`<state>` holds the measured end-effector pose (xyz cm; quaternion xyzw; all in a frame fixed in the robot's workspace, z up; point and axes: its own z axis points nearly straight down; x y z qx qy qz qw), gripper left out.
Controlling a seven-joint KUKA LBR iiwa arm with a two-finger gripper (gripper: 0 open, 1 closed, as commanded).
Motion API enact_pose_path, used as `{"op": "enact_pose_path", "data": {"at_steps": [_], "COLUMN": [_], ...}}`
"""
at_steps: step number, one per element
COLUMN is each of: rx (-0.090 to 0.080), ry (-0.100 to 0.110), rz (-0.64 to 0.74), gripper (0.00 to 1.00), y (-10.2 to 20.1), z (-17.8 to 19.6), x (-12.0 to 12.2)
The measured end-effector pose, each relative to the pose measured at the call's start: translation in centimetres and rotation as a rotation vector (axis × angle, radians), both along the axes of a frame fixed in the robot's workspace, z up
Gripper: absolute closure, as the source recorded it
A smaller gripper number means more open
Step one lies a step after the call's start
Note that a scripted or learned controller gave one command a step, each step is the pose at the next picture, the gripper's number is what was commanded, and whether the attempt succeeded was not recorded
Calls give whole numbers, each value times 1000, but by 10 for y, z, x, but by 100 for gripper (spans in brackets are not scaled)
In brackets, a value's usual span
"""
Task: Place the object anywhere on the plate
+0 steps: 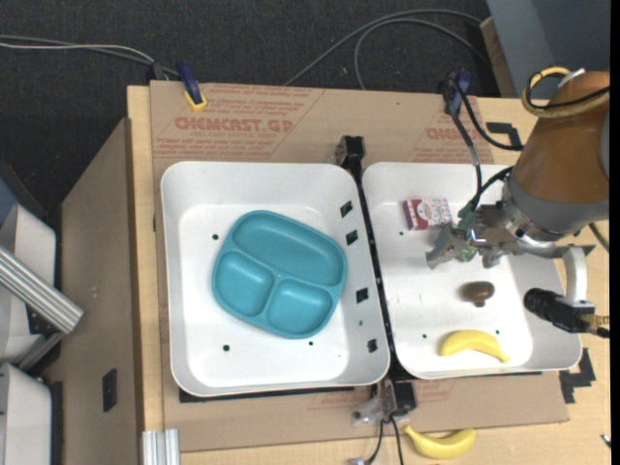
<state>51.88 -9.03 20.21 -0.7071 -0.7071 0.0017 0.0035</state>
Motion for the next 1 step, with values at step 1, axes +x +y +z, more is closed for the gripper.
{"op": "enact_pose_path", "data": {"at_steps": [1], "rx": [0], "ry": [0], "rz": [-1], "gripper": [0], "y": [-2], "z": [-43], "x": [1]}}
